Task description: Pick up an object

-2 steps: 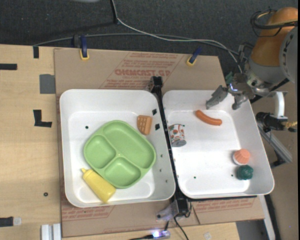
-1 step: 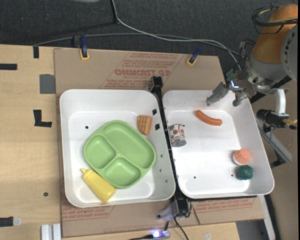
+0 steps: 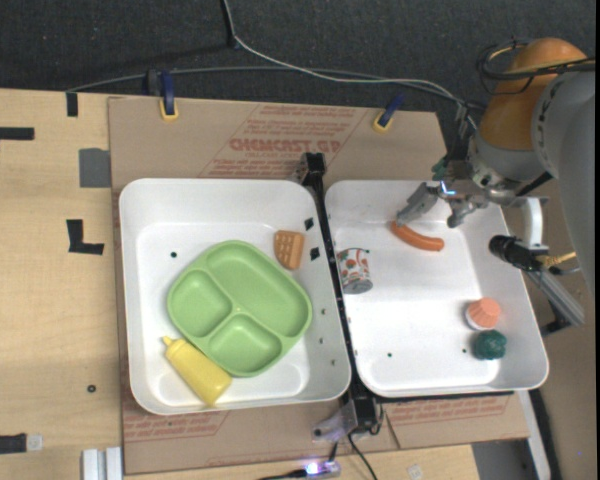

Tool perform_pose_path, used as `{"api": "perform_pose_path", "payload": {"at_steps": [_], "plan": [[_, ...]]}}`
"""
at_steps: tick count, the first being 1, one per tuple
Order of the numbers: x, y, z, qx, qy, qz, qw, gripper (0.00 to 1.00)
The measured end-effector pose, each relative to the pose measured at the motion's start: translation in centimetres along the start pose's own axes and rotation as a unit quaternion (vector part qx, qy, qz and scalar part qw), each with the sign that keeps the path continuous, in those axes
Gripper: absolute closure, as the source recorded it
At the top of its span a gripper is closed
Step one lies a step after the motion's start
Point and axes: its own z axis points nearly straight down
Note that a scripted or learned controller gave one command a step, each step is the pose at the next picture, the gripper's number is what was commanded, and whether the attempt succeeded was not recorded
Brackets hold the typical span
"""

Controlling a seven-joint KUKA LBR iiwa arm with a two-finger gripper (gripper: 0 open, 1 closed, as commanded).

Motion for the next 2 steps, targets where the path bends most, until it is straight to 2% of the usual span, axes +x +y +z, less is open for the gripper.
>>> {"api": "perform_pose_path", "payload": {"at_steps": [1, 2], "plan": [[0.21, -0.91, 6.03, 0.0, 0.0, 0.0, 1.0, 0.0], [0.21, -0.83, 6.08, -0.003, -0.001, 0.0, 1.0, 0.0]]}}
